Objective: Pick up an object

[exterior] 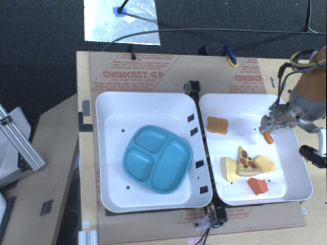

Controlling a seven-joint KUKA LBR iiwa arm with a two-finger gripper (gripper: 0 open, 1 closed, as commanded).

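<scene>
My gripper [269,128] hangs over the far right part of the right bin [286,195]. A small orange, carrot-like piece [268,137] sticks out between its fingertips, and the fingers are shut on it. Lying loose in the same bin are a brown-orange nugget [217,125], a pizza slice [247,162], a pale yellow wedge [229,169], a yellow chunk [265,163] and a red-orange piece [257,186].
A blue divided plate [157,158] lies in the left bin [110,137]. The black-clipped rim between the two bins [199,147] runs down the middle. A cable and black fitting [312,155] hang off the arm by the right bin's outer wall.
</scene>
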